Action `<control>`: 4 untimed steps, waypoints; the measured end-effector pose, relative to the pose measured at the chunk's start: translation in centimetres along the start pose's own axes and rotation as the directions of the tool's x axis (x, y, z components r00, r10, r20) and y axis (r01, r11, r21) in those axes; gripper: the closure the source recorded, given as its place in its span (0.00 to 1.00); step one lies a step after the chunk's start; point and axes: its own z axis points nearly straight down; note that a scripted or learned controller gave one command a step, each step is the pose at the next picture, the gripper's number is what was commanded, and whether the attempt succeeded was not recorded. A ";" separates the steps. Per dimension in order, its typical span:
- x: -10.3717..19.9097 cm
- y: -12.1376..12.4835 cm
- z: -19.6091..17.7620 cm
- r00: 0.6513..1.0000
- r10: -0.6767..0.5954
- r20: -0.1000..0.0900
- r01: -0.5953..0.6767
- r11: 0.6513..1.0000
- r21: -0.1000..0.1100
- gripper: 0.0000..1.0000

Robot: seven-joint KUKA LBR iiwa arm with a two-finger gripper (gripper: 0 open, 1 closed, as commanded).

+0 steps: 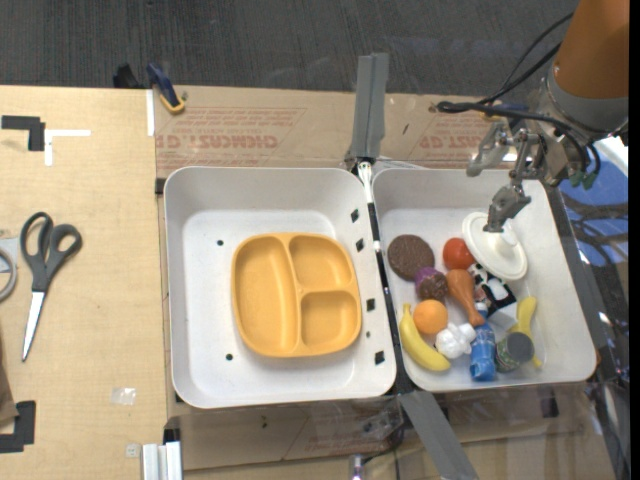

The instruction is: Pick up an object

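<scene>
arm comes in from top right, orange band at the frame corner, gripper [507, 203] hanging over the rear part of the right bin [570, 298]. can't tell gripper state from this angle. its tip sits right at a white round lid-like piece [497, 251]; contact or grasp can't be confirmed, nothing visibly held. landmark = that white piece. pickable stuff is all in the right bin, clustered around and in front of it: red tomato-like ball [458, 253] just left, touching or nearly; brown round cookie-like disc [410, 255] further left; dark purple lump [432, 285] front-left; orange carrot-like piece [463, 293] just in front, tilted; black/white item [492, 292] under its front edge, too small to id. further front: orange ball [430, 316], banana [421, 343] along the bin's left-front, small white bumpy item [454, 341], blue bottle-like thing [483, 354], grey round can-like thing [517, 349], second yellow piece [524, 315] on the front-right. left bin [190, 298] is well left of the white piece, holds a yellow 3-compartment plate [297, 294] lying flat near its middle. scissors [40, 268] on the wooden bench [90, 368], far left, outside both bins. blue/yellow clip [166, 87] on the cardboard [250, 133] behind the left bin.
</scene>
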 end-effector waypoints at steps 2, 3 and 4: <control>7.8 1.4 19.1 0.984 0.177 -0.001 -0.177 0.984 0.000 0.00; 7.6 1.4 18.1 0.985 0.175 0.003 -0.175 0.985 0.000 1.00; 6.3 -3.4 14.1 0.999 -0.032 0.002 0.032 0.999 0.000 1.00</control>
